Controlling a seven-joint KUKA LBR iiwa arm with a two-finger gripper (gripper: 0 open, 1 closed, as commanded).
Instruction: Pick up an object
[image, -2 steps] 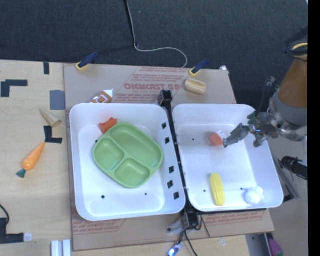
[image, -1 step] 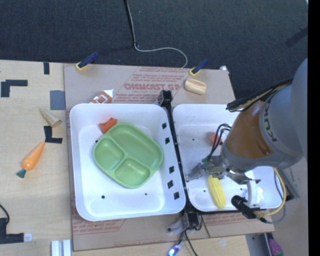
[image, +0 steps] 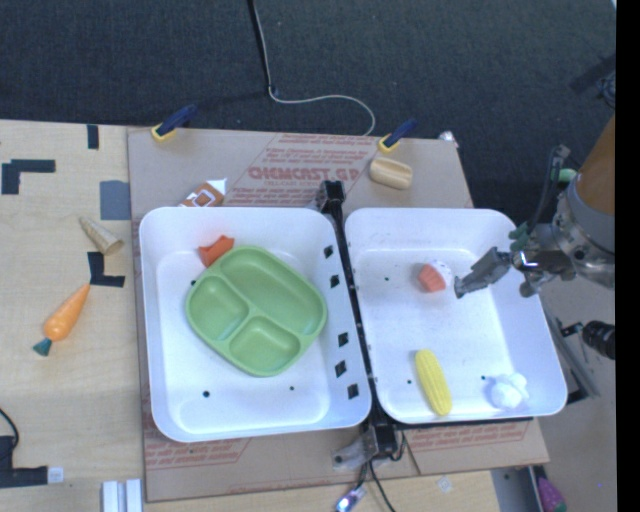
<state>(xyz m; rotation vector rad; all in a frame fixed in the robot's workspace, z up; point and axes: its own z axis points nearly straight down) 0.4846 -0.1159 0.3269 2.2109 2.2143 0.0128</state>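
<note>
With the gripper (image: 497, 272) over the right bin (image: 525, 330), fingers spread and empty just right of the salmon piece (image: 431, 278), it should centre on that piece, descend squarely, then close.

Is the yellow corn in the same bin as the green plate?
No, the corn lies in the right bin, while the green plate sits in the left bin.
</note>
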